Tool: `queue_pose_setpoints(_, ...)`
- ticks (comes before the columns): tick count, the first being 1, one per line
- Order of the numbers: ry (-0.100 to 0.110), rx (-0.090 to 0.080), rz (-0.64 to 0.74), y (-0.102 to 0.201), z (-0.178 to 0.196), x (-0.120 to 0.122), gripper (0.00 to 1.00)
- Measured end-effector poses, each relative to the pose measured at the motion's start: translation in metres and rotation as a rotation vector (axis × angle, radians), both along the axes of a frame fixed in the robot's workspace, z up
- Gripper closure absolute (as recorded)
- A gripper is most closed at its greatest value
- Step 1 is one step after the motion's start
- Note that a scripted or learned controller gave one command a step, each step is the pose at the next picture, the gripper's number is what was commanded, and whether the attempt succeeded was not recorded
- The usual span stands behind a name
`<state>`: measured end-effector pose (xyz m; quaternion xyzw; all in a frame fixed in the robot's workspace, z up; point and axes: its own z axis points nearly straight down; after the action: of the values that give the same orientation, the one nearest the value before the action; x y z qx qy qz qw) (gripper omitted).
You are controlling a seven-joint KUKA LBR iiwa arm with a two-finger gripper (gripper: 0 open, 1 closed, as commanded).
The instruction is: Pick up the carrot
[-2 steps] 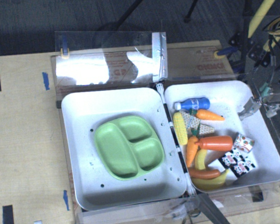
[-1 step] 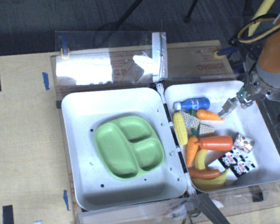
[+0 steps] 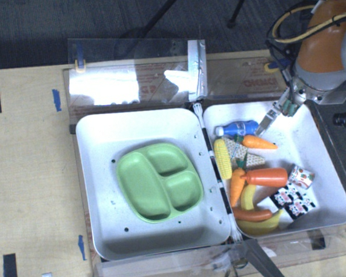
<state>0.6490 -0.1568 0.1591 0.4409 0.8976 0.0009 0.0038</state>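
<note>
An orange carrot (image 3: 259, 143) lies in the right bin (image 3: 328, 168), near its far side, with the pointed end to the right. It rests just in front of a blue bottle (image 3: 239, 128). My gripper (image 3: 266, 122) comes down at a slant from the upper right, and its tip sits just above the carrot's thick end, close to it or touching it. A second orange, carrot-like piece (image 3: 237, 187) lies lower down beside the bin's left wall.
The right bin also holds a yellow corn cob (image 3: 222, 158), a red sausage (image 3: 265, 176), a banana (image 3: 258, 212) and patterned boxes (image 3: 295, 200). A green divided plate (image 3: 160, 180) sits in the left bin (image 3: 100, 142). The arm's orange band (image 3: 322, 41) is at the upper right.
</note>
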Motion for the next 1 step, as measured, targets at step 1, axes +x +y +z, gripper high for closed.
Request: queue_pose_setpoints(1,0.006,0.001,0.349,0.0303,-0.0373,-0.0133,0.0)
